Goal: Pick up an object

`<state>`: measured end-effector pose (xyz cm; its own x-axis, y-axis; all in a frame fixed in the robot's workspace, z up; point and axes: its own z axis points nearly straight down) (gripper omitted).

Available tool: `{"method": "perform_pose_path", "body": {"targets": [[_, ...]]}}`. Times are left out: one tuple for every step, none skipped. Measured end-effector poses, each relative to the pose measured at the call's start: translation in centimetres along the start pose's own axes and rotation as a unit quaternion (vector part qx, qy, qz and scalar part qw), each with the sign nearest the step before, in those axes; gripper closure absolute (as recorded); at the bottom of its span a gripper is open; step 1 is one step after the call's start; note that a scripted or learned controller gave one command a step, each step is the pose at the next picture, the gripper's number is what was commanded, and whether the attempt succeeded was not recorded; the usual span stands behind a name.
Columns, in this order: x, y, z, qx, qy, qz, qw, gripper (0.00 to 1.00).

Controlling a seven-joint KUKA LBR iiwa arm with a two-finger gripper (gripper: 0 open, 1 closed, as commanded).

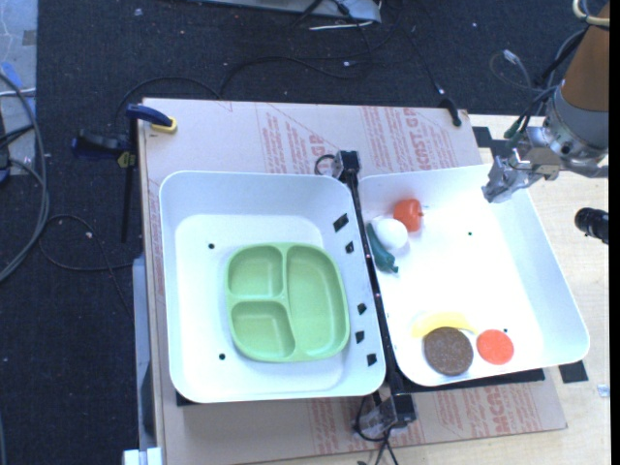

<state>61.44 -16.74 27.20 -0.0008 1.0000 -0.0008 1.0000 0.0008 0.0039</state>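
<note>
End effector (499, 184) sits at the top right corner of the right bin (542, 260), hanging over the rim, well apart from every object. Can't tell its state from here (too small and blurred), nothing visibly in it.

Candidates, all in the right bin:
- red-orange item (408, 213) near the top left, just beside a white ball-like item (390, 232), which touches a teal piece (385, 256) against the divider
- brown disc (449, 350) at the bottom edge, overlapping a yellow piece (442, 324), with an orange disc (495, 347) just beside it

Left bin (184, 260) holds a green compartment tray (288, 301), not a sensible target.

My read: approach step not done yet. Best pick is probably the red-orange item, since it stands up from the floor. The flat discs look hard to pinch, and the teal piece is crowded by the wall. Centre over the target, descend straight, and keep clear of the white one beside it.
</note>
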Motion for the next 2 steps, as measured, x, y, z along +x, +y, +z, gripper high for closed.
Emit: {"method": "perform_pose_path", "body": {"targets": [[4.9,-0.6,-0.1,0.002,0.001,-0.001,1.0,1.0],[10.8,-0.5,1.4,0.002,0.001,-0.002,1.0,1.0]]}}
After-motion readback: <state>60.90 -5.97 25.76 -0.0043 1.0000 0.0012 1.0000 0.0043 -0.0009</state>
